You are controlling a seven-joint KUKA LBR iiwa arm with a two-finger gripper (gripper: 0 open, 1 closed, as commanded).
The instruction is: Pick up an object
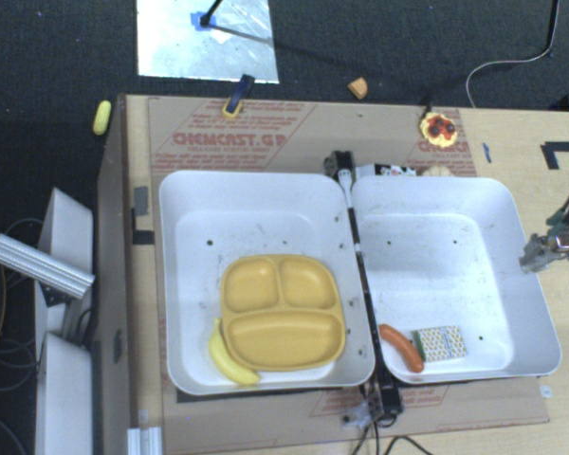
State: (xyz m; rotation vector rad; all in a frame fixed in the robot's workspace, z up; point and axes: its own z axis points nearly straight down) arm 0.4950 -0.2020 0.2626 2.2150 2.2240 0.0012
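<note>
A yellow divided plate (283, 313) and banana (228, 356) lie in the left bin (185, 254), a hot dog (401, 347) and patterned sponge (441, 343) in the right bin (512, 254); the tool (541, 252) hovers at that bin's right rim.

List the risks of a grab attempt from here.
The claw sits at the right bin's outer edge, far from everything. The sausage and small patterned packet lie almost touching near the right bin's front wall, so a grab may nudge both or hit the wall. The banana is wedged between the yellow divided plate and the left bin's wall.
</note>
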